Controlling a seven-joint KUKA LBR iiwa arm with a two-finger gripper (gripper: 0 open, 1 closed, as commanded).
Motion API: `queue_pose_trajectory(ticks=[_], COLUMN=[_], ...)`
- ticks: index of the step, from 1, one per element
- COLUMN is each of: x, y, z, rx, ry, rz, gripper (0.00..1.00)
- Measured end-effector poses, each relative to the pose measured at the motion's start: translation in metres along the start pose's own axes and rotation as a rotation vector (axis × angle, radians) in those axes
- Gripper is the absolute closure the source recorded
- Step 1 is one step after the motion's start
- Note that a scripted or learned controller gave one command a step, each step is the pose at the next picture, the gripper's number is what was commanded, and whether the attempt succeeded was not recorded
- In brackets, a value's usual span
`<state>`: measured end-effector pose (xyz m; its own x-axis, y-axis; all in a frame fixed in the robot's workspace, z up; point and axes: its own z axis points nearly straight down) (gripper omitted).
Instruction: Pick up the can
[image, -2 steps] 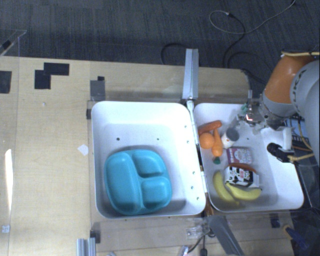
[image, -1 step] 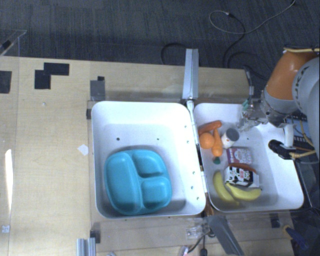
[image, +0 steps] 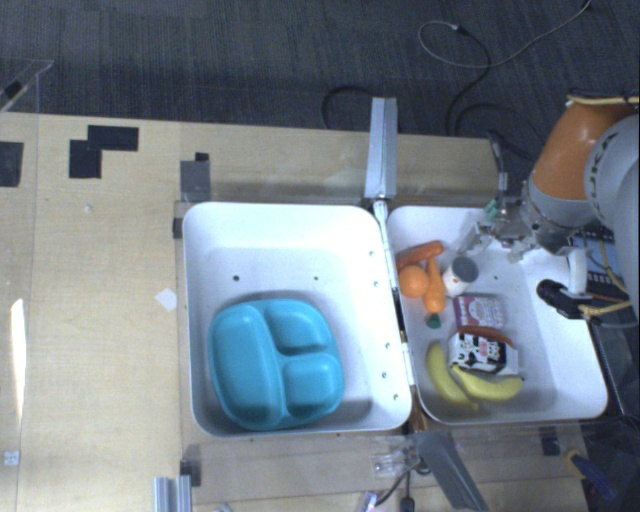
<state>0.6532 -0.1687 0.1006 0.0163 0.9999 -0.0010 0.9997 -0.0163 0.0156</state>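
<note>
A can (image: 478, 312) with a maroon and white label seems to lie on its side in the middle of the right bin (image: 560, 400). The grey arm with its orange band reaches in from the right. Its gripper (image: 492, 232) hangs over the bin's far part, above and slightly right of the can and apart from it. A small round grey-topped object (image: 463, 270) sits just below and left of the gripper; I cannot say whether they touch.
An orange (image: 413, 283), a carrot (image: 420, 253) and another orange piece (image: 435, 298) lie by the right bin's left wall. A black-and-white pack (image: 476, 351) and bananas (image: 470, 384) lie nearer the front. A blue divided tray (image: 275, 362) sits in the left bin (image: 230, 240).
</note>
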Motion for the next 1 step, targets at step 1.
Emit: queue_pose_trajectory(ticks=[1], x=[0.0010], y=[0.0027], z=[-0.0129], rx=[-0.007], ry=[-0.001], rz=[-0.002], gripper=[1.00])
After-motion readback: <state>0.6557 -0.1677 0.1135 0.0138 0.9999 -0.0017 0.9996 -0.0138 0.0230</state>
